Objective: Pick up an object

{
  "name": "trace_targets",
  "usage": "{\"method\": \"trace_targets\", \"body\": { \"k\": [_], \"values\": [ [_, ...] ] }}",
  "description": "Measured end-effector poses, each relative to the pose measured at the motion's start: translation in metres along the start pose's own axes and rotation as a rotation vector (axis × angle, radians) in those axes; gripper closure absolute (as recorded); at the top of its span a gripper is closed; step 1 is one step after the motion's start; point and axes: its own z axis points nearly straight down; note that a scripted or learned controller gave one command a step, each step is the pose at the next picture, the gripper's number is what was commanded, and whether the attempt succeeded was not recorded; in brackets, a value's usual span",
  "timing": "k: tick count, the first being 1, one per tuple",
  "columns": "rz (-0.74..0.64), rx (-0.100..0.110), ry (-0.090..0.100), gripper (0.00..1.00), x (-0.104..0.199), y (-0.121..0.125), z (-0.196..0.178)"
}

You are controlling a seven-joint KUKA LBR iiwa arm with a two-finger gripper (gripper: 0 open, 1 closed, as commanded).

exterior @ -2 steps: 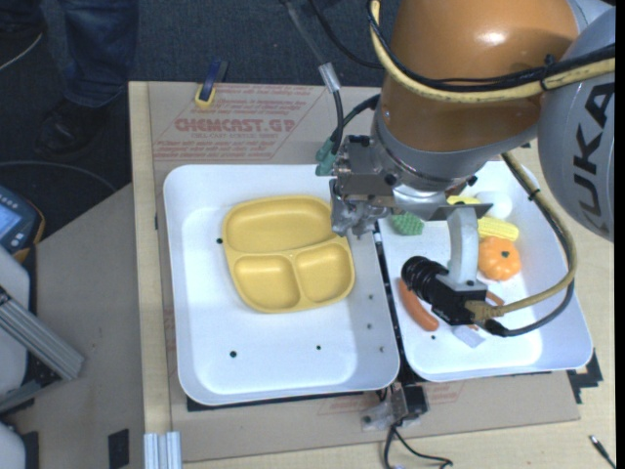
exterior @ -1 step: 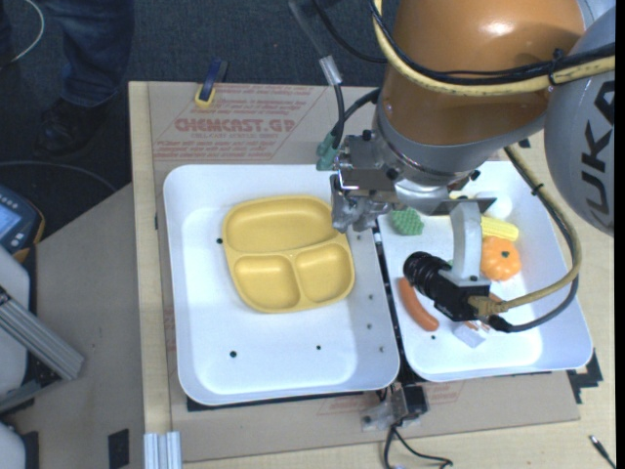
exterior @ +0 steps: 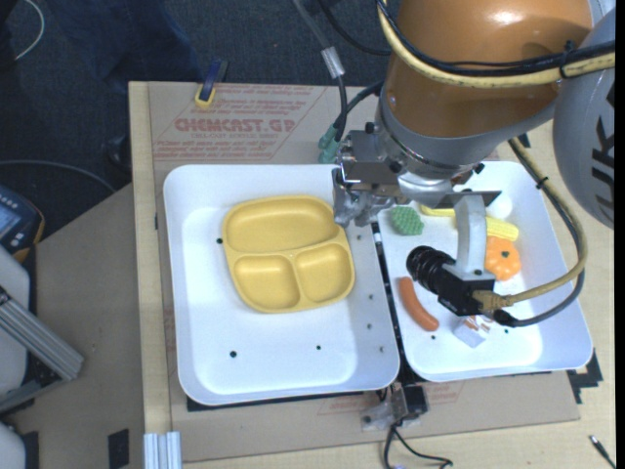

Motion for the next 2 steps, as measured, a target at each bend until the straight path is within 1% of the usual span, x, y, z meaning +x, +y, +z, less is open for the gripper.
{"method": "trace_targets", "body": {
  "k": [1, 2],
  "values": [
    [-0.001, -0.002, 0.000, 1.00, 0.000, 0.001, -0.010],
    [0.008, 0.010, -0.003, 1.00, -0.065, -0.001, 0.004]
  ]
}}
